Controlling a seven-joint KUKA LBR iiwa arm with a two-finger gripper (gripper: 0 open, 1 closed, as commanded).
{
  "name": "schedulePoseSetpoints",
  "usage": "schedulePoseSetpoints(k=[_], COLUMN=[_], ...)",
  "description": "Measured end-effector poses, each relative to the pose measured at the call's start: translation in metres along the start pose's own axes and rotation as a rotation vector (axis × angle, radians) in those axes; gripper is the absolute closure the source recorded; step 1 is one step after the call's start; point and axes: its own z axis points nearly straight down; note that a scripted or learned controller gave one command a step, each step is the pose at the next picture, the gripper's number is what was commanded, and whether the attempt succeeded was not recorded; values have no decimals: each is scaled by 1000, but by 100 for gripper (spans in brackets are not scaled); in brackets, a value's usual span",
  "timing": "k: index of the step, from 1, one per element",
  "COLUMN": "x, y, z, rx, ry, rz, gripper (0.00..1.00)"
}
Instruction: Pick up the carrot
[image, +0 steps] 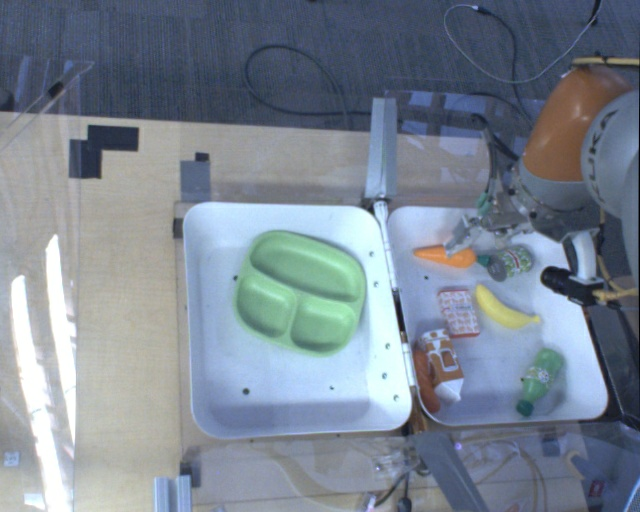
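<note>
Lying in the right bin (590, 395), the carrot (446, 257) is not yet lifted, and the gripper (468, 232) is seen right above it, though its grip cannot be told.

Even, bright overhead light fills the room. The two white bins (300, 420) look slightly washed out, with soft grey shadows along their near walls. Pale streaks of glare sit on the clear panel (35, 320) at the left. The picture is a little soft and grainy throughout.
</note>
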Motion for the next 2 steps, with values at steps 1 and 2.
schedulePoseSetpoints(k=[1, 2], x=[15, 16], y=[21, 24], z=[63, 53], rx=[13, 2], ry=[4, 1], rz=[-284, -290], gripper=[0, 100])
